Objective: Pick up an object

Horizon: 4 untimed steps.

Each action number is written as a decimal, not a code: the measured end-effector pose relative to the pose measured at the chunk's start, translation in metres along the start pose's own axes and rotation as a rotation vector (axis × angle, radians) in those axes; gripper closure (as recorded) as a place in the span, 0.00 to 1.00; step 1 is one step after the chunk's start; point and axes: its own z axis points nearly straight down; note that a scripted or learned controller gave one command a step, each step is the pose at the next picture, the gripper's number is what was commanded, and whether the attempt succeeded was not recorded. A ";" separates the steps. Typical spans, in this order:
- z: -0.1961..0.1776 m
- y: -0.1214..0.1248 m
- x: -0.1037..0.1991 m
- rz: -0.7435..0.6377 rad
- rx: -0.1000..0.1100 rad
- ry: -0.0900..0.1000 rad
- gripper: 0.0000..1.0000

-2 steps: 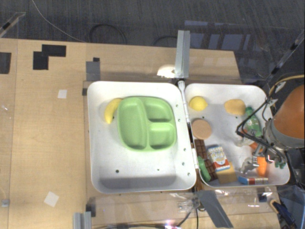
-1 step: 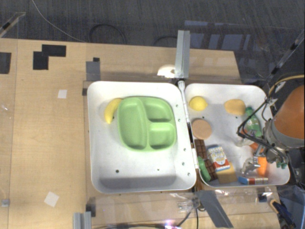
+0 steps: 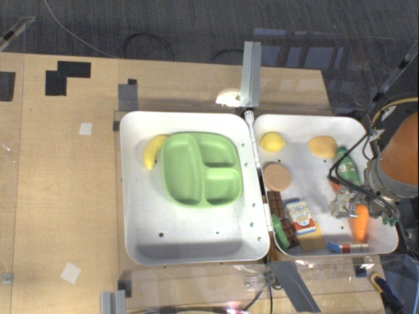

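At the frame's lower right the tool [image 3: 345, 205] is hanging beside the carrot [image 3: 361, 224], its spread impossible to tell, so centring squarely over it is looking wise.

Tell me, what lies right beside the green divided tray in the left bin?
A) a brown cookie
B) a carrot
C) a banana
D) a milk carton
C: a yellow banana lies against the left edge of the green divided tray in the left bin; the other foods named are in the right bin.
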 end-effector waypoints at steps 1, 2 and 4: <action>-0.023 0.041 -0.052 -0.068 -0.009 0.025 1.00; -0.039 -0.005 -0.047 -0.401 -0.010 0.026 1.00; 0.015 -0.007 -0.016 -0.391 -0.009 0.018 0.00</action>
